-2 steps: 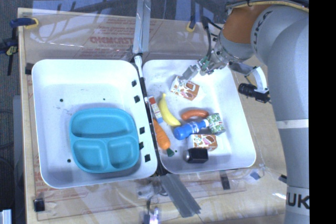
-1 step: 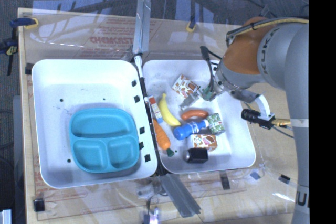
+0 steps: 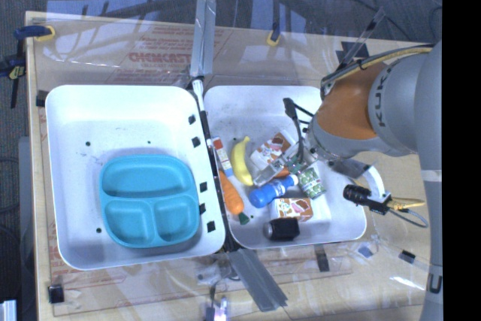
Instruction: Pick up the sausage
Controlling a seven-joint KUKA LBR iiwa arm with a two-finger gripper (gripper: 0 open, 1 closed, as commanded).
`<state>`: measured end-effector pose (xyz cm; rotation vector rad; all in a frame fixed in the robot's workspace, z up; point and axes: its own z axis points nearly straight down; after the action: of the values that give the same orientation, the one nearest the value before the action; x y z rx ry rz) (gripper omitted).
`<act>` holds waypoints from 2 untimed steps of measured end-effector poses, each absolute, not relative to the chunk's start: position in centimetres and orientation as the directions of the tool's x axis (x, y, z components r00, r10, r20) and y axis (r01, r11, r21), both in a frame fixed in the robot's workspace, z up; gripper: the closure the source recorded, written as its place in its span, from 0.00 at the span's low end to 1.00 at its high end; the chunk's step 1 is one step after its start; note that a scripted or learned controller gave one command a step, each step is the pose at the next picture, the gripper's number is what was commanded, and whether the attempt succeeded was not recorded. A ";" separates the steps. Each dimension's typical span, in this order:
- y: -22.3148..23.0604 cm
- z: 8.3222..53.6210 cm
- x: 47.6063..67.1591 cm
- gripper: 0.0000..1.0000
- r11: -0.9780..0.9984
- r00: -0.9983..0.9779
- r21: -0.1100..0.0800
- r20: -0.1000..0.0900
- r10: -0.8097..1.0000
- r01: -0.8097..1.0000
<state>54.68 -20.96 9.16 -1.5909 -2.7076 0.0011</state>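
Observation:
My gripper (image 3: pixel 294 158) reaches down into the middle of the right bin (image 3: pixel 255 98), among a heap of small items. A short reddish-brown piece (image 3: pixel 282 173), possibly the sausage, peeks out just below the gripper, between a blue bottle (image 3: pixel 270 192) and a printed carton (image 3: pixel 271 150). The gripper's tip is down among these items, and most of that piece is hidden. The arm's orange band (image 3: pixel 347 110) and grey wrist cover the bin's right side.
In the right bin also lie a banana (image 3: pixel 241 160), a carrot (image 3: pixel 231 196), a red-and-white packet (image 3: pixel 219 155), a green can (image 3: pixel 310 181), a brown box (image 3: pixel 293 208) and a black cylinder (image 3: pixel 283 230). The left bin (image 3: pixel 75 124) holds a blue divided tray (image 3: pixel 147 201).

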 end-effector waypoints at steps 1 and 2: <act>-21.0 10.2 54.8 1.00 0.489 -0.489 0.000 -0.001 0.872 0.872; -20.8 11.9 51.6 1.00 0.380 -0.380 0.023 -0.016 0.925 0.925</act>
<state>51.62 -20.76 11.91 -1.7640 -2.6311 -0.0169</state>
